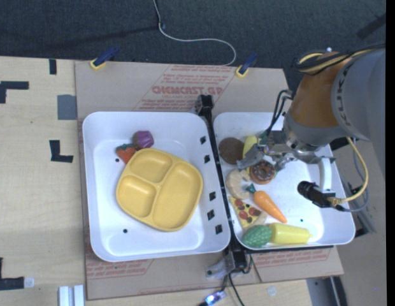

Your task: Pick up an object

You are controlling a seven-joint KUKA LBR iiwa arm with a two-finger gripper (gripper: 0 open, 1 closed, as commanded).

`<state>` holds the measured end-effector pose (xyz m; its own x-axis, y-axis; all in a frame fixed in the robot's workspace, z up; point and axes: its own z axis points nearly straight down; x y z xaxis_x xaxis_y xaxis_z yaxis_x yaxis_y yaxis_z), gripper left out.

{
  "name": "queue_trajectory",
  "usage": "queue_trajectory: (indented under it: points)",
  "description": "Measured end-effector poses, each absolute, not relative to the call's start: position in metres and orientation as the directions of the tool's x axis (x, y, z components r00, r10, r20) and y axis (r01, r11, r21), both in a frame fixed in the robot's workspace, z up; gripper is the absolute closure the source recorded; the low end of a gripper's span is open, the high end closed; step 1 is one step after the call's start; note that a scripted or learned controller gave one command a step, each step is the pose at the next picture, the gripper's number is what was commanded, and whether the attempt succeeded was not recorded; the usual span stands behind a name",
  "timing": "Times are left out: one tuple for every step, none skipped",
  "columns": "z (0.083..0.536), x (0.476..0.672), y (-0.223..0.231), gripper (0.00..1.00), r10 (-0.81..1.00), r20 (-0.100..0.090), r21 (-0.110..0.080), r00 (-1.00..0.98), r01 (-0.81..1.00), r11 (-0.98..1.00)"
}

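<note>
the gripper [266,157] is hanging low over the right bin [331,234], just above a chocolate donut [262,171]; whether its fingers are apart or together cannot be told. a brown cookie [230,148] is lying to its left, a carrot [270,206], pizza slice [246,213] and corn cob [277,235] nearer the front. in the left bin [99,171] a yellow divided plate [159,189] is sitting beside a purple toy [143,139].

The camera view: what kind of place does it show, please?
Probably a robotics lab test bench: two shallow white bins on taped cardboard, toy food such as a carrot and a yellow divided plate, and a KUKA arm's gripper.
</note>
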<state>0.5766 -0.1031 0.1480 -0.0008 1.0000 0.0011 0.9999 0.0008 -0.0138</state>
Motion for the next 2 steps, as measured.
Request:
queue_trajectory:
  points:
    - [0.1023, 0.5727, -0.1088, 0.00, 1.000, -0.001, -0.001, -0.001, 1.000, 0.001]
    - [0.0924, 0.5786, -0.1108, 0.00, 1.000, -0.004, 0.013, 0.001, 1.000, -0.001]
